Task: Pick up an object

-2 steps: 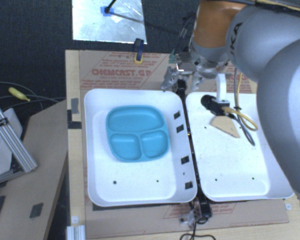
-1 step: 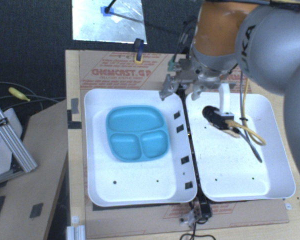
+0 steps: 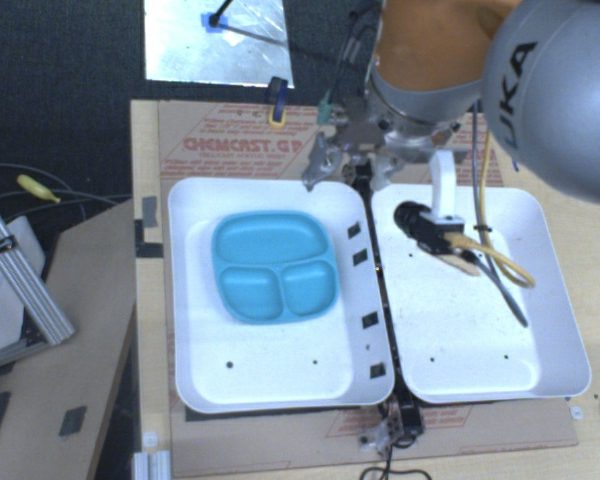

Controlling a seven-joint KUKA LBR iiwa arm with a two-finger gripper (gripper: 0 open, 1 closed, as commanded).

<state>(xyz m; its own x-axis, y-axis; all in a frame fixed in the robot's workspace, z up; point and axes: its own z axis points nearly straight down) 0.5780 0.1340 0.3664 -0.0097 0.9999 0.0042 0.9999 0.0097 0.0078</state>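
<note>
Gripper [image 3: 345, 173] hangs over the bins' [image 3: 270, 368] far rims, its grip impossible to tell, near a blue divided plate [image 3: 275, 266]

Beyond the gripper [image 3: 345, 168] and off to its left, a shiny silver rectangular sheet [image 3: 215, 33] lies on the dark blue-black carpeted floor [image 3: 60, 78]. Just left of the gripper spreads a flat brown cardboard sheet with red lettering [image 3: 230, 140]. Far left and nearer the camera, a pale tan wooden tabletop [image 3: 90, 308] carries a slanted ribbed aluminium rail [image 3: 20, 278].
</note>
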